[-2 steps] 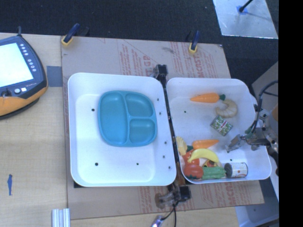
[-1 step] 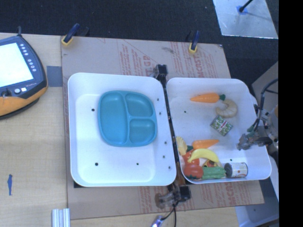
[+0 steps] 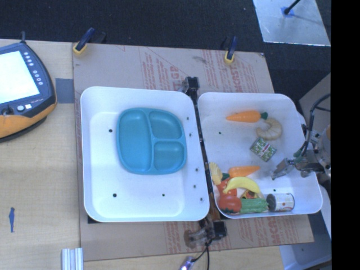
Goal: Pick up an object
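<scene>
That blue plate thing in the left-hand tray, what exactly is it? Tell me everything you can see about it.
The blue plate is a light blue divided dish that looks like smooth plastic, with rounded corners and three compartments: one long section on its left and two smaller ones on its right. Nothing lies in any of them. It sits flat, right way up and slightly turned, on the floor of the left bin, nearer the far wall, touching nothing but the bin floor.

Blue plate (image 3: 151, 140) in left bin (image 3: 93, 151)
</scene>
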